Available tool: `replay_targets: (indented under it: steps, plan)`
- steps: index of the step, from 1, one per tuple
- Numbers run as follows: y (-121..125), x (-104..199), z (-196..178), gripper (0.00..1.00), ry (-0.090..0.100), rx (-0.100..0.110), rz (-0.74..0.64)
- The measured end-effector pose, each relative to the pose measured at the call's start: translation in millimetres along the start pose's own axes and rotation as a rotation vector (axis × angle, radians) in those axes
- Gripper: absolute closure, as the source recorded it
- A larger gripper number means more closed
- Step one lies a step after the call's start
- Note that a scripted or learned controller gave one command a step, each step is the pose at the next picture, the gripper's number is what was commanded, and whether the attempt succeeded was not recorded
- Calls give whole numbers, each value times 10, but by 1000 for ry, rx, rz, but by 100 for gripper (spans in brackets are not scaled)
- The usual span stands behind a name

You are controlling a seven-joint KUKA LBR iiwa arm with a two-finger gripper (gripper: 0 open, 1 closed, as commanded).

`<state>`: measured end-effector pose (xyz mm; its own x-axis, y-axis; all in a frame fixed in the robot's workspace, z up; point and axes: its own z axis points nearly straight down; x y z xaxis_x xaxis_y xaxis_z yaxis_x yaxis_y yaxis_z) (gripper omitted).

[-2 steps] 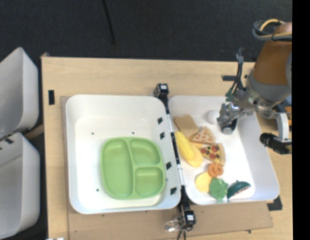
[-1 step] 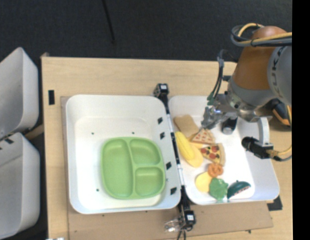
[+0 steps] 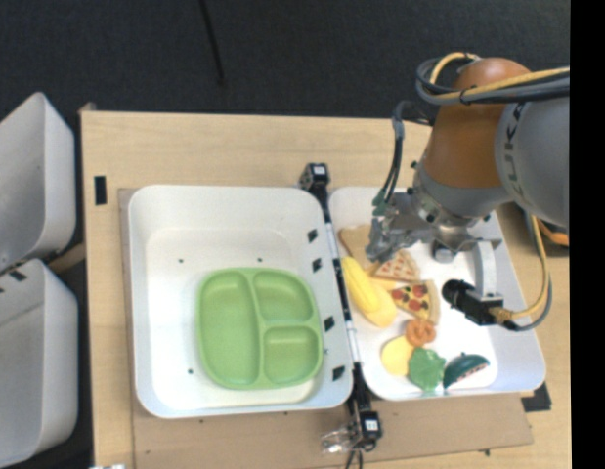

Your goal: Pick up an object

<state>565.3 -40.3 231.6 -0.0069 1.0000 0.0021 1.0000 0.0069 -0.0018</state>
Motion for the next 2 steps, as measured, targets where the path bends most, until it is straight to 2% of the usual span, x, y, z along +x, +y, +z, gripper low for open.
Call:
replay_targets:
  steps: [1,2]
  plan:
    - [-67,478,-119,100,-1,-2,0]
    - [-214,952,3,100,-1,2,0]
